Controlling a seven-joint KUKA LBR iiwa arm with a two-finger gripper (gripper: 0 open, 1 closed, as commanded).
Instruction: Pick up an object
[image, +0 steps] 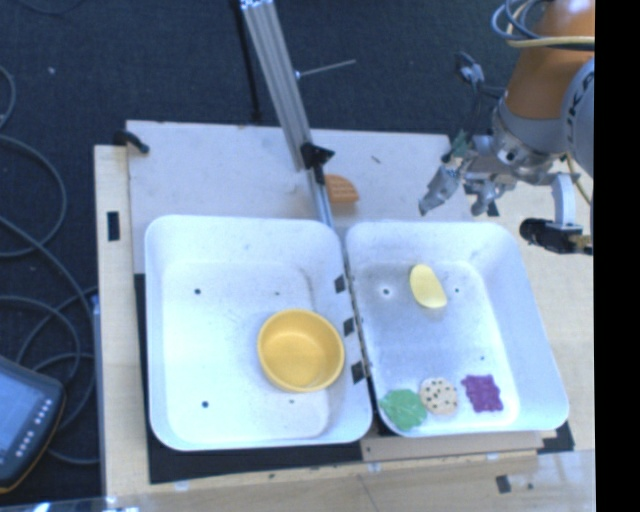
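A yellow bowl (300, 349) sits in the left bin (180, 270). In the right bin (510, 290), the yellow piece (428, 287) lies below-left of my gripper (462, 196), long axis roughly front-to-back. My fingers hang spread, holding nothing.

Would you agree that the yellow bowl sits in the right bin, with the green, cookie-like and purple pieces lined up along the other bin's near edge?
Not quite: the camera view shows the yellow bowl in the left bin. The green piece, cookie-like piece and purple piece do line the other bin's near edge.
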